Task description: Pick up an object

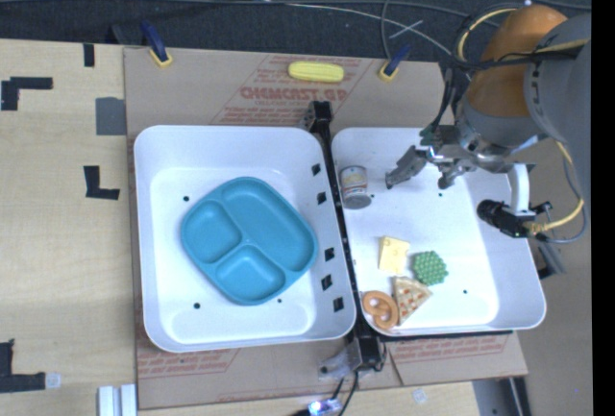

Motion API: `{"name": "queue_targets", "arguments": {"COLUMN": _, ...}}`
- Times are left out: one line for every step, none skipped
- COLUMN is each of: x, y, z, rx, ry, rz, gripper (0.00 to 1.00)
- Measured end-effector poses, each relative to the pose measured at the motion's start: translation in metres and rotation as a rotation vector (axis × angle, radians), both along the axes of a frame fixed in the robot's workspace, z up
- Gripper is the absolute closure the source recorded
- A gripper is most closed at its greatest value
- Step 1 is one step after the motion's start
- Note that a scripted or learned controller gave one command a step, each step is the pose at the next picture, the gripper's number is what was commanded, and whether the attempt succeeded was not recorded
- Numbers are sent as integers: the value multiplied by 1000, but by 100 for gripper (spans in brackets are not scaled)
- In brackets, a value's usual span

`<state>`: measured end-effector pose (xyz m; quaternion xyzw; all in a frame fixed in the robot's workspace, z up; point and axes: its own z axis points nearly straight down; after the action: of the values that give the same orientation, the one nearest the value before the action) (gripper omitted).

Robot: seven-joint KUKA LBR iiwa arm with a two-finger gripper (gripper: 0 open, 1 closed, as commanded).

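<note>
Currently the gripper [424, 169] hangs over the back half of the right bin [500, 308], with its two fingers spread apart and nothing between them. Taking the small can [354, 185] as landmark: the can stands upright against the right bin's left wall, and the gripper is to its right, near but not touching it.

Candidate objects all lie in the right bin, in front of the can. A yellow cheese wedge [393, 254] sits just in front and slightly right of the can. A green broccoli piece [429, 267] is touching or just beside the wedge, on the side away from the can. Further forward are a pizza slice [410, 297] and a pretzel [381, 308], close together near the front rim.

Handling judgement: these look like toy foods, so likely light and fairly stiff. The can is the closest target; it is probably rigid and smooth-sided, could slip, and the bin wall crowds one side. Best hold: across its round body, fingers fore and aft of it. The pizza and pretzel lie flat and low, hard to pinch. The broccoli looks knobbly, so easier to hold.

Left of the can, across the divider, a blue sectioned plate [248, 239] lies in the left bin [159, 308].
</note>
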<state>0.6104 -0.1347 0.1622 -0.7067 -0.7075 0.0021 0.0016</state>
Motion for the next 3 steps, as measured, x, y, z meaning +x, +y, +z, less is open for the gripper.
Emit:
{"name": "queue_targets", "arguments": {"x": -3, "y": 4, "z": -44, "rx": 0, "ry": 1, "rz": 1, "gripper": 0}}
{"name": "queue_targets", "arguments": {"x": -3, "y": 1, "z": -78, "rx": -7, "ry": -9, "rz": -2, "gripper": 0}}
{"name": "queue_targets", "arguments": {"x": -2, "y": 2, "z": -66, "rx": -5, "ry": -10, "rz": 0, "gripper": 100}}
